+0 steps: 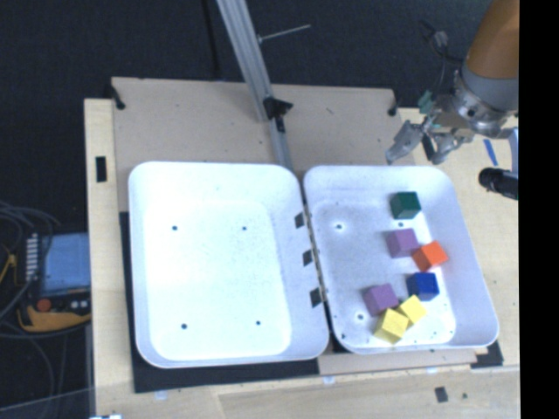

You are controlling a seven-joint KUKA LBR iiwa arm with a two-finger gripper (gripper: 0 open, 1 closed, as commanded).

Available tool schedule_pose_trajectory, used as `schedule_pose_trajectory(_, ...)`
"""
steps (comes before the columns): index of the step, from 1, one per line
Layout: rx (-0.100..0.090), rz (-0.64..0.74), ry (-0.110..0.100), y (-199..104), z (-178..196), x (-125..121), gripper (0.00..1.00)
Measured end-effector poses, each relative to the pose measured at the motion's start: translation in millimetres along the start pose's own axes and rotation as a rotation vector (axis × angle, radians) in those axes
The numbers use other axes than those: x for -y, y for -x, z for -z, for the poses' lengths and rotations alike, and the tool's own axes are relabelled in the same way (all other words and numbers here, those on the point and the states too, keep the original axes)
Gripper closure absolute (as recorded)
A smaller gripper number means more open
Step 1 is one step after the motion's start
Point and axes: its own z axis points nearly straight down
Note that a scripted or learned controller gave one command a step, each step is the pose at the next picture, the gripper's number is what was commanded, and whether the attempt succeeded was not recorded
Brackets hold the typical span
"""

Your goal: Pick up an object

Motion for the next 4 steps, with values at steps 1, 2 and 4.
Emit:
schedule_pose_trajectory(1, 0.001, 0.002, -0.001, 0, 0, 0, 0.0)
schedule_pose_trajectory(2, 0.0, -0.003, -0.004, 9, -46, -1, 0.0)
schedule_pose_trajectory(4, -0.001, 0.001, -0.003, -3, -145, -14, 0.0)
